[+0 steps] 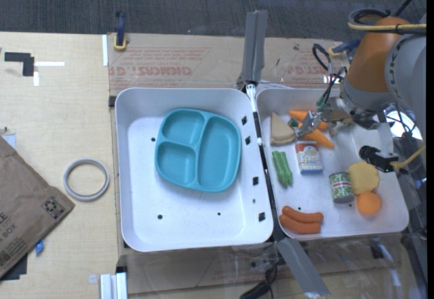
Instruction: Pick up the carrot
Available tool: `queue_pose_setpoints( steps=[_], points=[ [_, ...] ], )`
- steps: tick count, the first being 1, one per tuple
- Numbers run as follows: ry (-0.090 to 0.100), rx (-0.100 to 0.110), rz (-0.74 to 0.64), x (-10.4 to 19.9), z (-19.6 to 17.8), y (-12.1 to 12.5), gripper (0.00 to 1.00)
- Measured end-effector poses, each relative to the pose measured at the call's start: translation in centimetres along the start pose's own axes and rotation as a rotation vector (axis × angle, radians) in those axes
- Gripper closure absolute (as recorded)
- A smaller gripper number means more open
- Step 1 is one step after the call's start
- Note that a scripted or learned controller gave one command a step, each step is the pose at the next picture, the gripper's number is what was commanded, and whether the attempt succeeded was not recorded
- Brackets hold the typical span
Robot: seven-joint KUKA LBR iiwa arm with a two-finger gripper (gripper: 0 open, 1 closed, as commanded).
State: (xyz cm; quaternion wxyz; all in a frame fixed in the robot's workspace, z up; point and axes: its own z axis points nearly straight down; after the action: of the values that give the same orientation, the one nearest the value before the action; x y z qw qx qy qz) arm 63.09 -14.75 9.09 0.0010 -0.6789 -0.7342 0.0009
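The carrot (325, 141) lies slantwise near the back of the right bin (393, 223); its orange body shows on both sides of the gripper, with a second orange end at the upper left. My gripper (311, 123) is low over the carrot's middle and hides that part. The grey arm with its orange band (369, 64) comes in from the right, above the bin's back right corner. Whether the carrot is held does not show.
Around the carrot are a tan bread wedge (281, 130), green beans (282, 167), a small carton (309, 157), a can (340, 187), a yellow item (364, 177), an orange (369, 203) and sausages (301, 220). The left bin (135, 223) holds a teal divided plate (199, 150). A tape roll (86, 178) lies on the bench.
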Motion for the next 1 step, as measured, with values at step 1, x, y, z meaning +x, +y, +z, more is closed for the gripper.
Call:
queue_pose_setpoints(
  steps=[1],
  points=[
    [-0.02, -0.003, -0.103, 3.11, -1.43, 0.79, 0.0]
  ],
)
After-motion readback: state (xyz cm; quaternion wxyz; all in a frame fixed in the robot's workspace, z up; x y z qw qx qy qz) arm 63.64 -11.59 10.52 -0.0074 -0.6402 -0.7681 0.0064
